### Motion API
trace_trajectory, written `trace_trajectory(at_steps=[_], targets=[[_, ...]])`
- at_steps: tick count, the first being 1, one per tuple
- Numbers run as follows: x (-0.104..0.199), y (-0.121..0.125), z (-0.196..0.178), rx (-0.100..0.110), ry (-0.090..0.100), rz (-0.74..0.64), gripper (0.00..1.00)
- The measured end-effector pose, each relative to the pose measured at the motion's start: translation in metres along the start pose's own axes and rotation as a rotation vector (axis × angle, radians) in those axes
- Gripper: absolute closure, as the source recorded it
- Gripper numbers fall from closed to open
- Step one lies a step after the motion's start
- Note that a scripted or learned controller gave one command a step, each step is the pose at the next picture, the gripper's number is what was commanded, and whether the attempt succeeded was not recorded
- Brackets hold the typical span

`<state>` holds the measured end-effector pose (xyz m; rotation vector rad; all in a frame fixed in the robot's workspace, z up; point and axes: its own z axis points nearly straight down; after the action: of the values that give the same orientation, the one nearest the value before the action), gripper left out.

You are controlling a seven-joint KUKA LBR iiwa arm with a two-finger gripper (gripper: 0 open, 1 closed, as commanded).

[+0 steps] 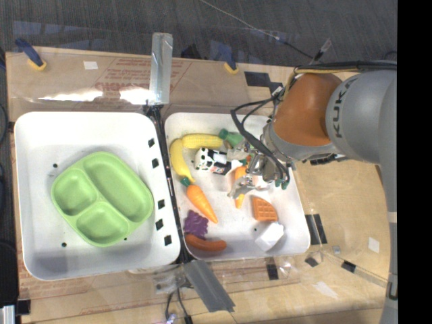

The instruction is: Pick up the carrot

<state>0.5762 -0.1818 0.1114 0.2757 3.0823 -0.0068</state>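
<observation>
Carrot [201, 202] lies in right bin [294, 216] beside banana [183, 150].

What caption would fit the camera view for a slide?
KUKA arm's hand hovers over the right bin near the carrot, banana and waffle; green plate in the left bin.

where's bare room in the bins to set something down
Left bin: bare floor all around the green plate. Right bin: crowded; only a small patch between carrot, waffle and sausage.
</observation>
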Motion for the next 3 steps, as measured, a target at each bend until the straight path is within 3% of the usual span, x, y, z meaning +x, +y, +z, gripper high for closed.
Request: trace_trajectory(at_steps=[1, 2, 3], targets=[[-0.028, -0.003, 0.005, 0.000, 0.018, 0.000, 0.00], [-0.004, -0.016, 0.001, 0.001, 0.003, 0.015, 0.00], [-0.013, -0.012, 0.004, 0.005, 0.015, 0.024, 0.00]])
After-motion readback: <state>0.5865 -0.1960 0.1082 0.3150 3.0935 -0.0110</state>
